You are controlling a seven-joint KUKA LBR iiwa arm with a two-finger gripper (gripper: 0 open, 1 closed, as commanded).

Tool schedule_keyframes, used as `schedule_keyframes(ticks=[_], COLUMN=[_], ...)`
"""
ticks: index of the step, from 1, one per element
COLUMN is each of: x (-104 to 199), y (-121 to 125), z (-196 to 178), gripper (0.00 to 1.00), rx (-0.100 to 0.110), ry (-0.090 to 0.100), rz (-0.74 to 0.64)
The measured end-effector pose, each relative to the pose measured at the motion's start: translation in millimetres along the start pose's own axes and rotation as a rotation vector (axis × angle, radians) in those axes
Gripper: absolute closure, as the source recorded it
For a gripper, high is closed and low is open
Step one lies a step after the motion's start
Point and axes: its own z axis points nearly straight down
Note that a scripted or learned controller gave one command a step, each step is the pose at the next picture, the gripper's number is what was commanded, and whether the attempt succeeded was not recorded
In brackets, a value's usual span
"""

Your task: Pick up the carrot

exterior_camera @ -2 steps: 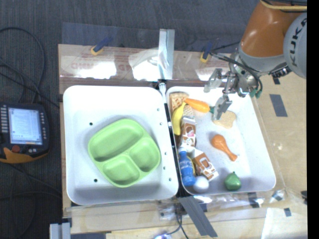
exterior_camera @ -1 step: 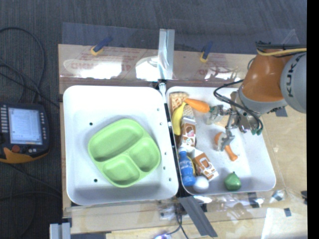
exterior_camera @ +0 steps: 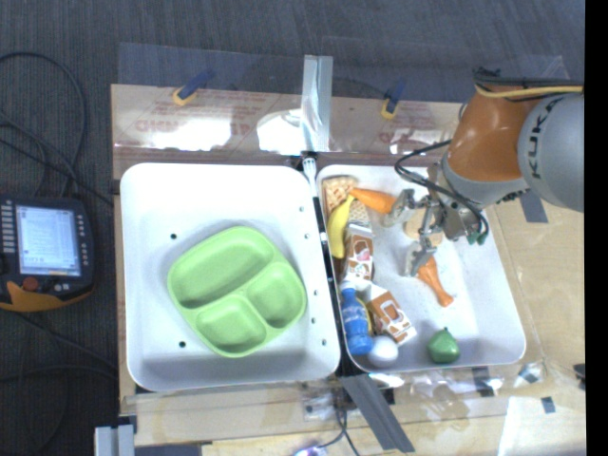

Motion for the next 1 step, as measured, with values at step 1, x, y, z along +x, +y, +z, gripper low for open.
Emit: schedule_keyframes(ticks=[1], x=[61.8], y=[-20.7], z=[-0.6], gripper=[0.00], rx=[-0.002], ry=[-0.002], rz=[0.073])
